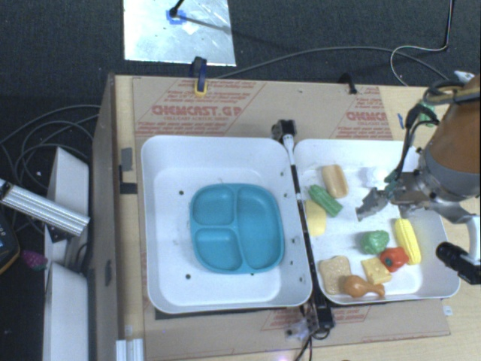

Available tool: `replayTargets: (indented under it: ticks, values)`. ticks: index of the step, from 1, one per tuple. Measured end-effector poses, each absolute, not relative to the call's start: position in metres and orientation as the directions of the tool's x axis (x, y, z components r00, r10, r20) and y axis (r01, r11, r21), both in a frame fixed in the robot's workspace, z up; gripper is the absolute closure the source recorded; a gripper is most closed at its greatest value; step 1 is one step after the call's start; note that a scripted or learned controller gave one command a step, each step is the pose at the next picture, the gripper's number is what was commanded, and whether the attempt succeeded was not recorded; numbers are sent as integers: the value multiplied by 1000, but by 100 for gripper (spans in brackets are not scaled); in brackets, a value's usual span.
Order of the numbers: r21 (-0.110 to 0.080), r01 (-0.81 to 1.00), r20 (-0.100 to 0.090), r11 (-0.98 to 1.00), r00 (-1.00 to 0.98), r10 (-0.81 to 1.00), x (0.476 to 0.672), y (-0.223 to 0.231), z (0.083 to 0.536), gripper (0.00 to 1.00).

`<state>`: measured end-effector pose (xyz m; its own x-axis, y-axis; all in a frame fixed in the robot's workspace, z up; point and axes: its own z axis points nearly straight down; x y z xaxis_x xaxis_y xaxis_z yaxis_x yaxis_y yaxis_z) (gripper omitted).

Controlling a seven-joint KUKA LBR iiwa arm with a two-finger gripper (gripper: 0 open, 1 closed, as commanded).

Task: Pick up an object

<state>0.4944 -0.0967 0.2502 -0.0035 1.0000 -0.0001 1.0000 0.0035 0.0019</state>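
Observation:
The right bin [353,150] holds several toy foods: a tan bread roll [334,180], a green pickle [325,199], a pale yellow piece [316,219], a green leafy piece [374,241], a yellow corn cob [407,240], a red tomato [393,259], a yellow cheese wedge [373,269], a slice of toast [334,268] and a brown drumstick [359,285]. My gripper [370,204] hangs over the middle of this bin, just above the green leafy piece and left of the corn. Its fingers point left and down, with nothing seen between them.
The left bin [169,164] holds a blue divided plate [236,227]. A black clamp [284,131] sits at the top of the wall between the bins. The arm's grey and orange body [455,153] covers the right bin's far right side. Cables run across the cardboard base [248,104].

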Motion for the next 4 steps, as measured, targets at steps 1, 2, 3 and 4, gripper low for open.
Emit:
replayTargets:
  ticks: [1, 2, 3, 4]
  values:
    - [-1, 1000, 0, 1, -1, 1000, 533, -140, 170, 0]
    - [2, 1000, 0, 1, -1, 1000, 512, -145, 84, 0]
    - [4, 1000, 0, 1, -1, 1000, 513, -144, 95, 100]
    - [4, 1000, 0, 2, -2, 1000, 513, -144, 95, 0]
